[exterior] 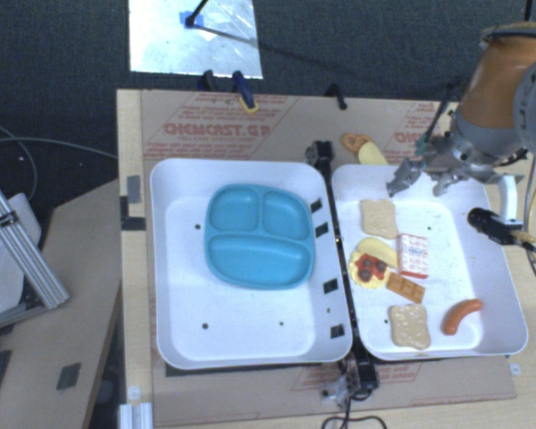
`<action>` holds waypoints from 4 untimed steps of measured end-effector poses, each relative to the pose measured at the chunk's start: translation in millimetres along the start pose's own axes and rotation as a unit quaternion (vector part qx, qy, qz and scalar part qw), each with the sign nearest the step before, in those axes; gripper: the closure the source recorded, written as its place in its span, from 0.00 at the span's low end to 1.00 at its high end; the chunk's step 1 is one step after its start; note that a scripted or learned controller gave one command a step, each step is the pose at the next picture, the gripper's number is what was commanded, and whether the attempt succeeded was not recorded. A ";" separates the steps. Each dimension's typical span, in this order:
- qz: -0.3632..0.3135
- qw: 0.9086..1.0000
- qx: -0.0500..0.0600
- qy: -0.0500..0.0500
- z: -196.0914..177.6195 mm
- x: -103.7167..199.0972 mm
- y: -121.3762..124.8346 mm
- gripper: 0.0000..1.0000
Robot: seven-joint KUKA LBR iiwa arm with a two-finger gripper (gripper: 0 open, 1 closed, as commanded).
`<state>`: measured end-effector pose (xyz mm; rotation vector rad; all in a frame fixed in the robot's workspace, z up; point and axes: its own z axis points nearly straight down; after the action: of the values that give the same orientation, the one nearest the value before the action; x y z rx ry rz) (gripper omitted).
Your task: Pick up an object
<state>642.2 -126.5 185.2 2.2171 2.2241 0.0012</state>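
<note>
While the arm (pixel 509 79) hangs over the far corner of the right bin (pixel 496 275), no toy food is picked up yet, so I think it is at the reaching step. The gripper (pixel 426 179) has its two fingers spread open with nothing between them. The closest food is the top slice of toast (pixel 378 218), lying flat in the bin near the fingers, down at about 7 o'clock from them. Next, I think it must slide that way, go down, and squeeze the toast.
</note>
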 end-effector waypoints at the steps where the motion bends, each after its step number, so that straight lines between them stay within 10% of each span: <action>1: -0.003 1.000 -0.008 0.000 -136.8 56.4 -5.3 0.00; 2: -0.005 1.000 -0.008 0.002 -247.0 137.2 -36.8 0.00; 3: -0.008 1.000 -0.003 0.004 -322.1 320.1 -64.2 0.00; 4: -0.002 1.000 -0.002 0.001 -330.4 310.5 -61.8 1.00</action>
<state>578.9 183.9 515.4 2.2124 2.2281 0.0084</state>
